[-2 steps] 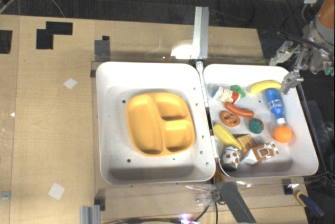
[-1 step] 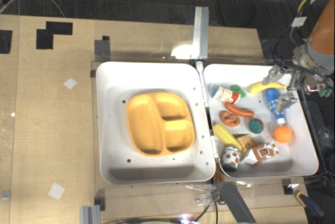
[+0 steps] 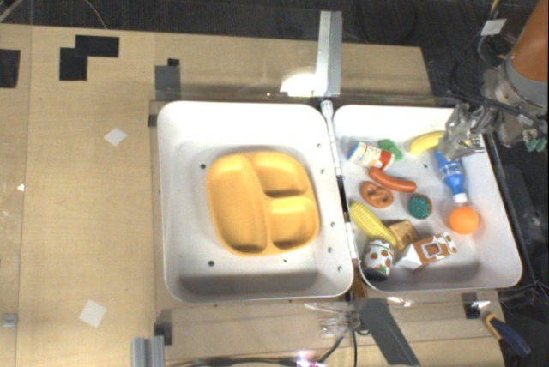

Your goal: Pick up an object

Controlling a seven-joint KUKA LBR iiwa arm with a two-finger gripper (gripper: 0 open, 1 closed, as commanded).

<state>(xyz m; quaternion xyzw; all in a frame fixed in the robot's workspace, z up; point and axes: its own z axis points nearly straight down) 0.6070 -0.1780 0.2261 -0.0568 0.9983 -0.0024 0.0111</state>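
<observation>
The gripper [image 3: 464,132] hangs over the right bin's [image 3: 506,258] far right corner, beside a banana [image 3: 424,142] and blue bottle [image 3: 451,172], grasping nothing I can see, though whether it is released or clenched I cannot tell.

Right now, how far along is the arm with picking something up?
Done: the gripper has reached the right bin's far corner, near the banana and blue bottle. In hand: nothing visibly between its fingers. Left: grasp and lift; the orange, corn and other toys lie in the bin.
</observation>
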